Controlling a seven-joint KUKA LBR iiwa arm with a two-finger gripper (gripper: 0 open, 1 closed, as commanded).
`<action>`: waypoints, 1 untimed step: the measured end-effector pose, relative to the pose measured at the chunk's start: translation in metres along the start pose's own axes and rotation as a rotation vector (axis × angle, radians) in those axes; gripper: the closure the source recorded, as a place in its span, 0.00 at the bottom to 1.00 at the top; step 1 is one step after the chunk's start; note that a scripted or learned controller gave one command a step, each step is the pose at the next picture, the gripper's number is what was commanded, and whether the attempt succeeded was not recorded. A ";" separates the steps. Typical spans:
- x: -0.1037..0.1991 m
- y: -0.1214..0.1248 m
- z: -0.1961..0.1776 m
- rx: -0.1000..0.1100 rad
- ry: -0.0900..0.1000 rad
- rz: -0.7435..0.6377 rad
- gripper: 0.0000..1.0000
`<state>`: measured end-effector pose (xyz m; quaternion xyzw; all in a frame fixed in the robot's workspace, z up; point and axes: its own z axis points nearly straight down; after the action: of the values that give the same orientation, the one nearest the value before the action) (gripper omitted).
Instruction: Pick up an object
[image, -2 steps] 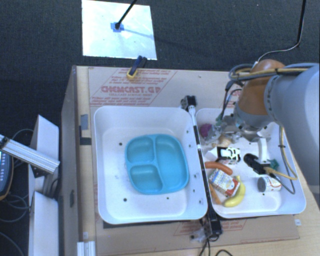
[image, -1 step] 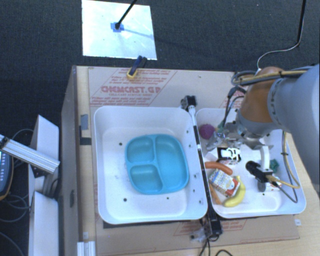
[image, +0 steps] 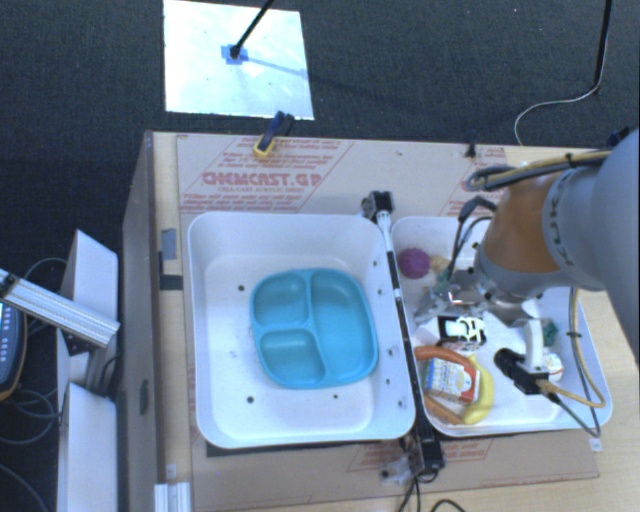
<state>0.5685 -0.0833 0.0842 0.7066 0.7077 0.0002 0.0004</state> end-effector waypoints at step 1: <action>-0.005 -0.023 -0.003 -0.001 0.000 0.000 0.00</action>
<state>0.5450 -0.0888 0.0869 0.7067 0.7075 0.0005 0.0007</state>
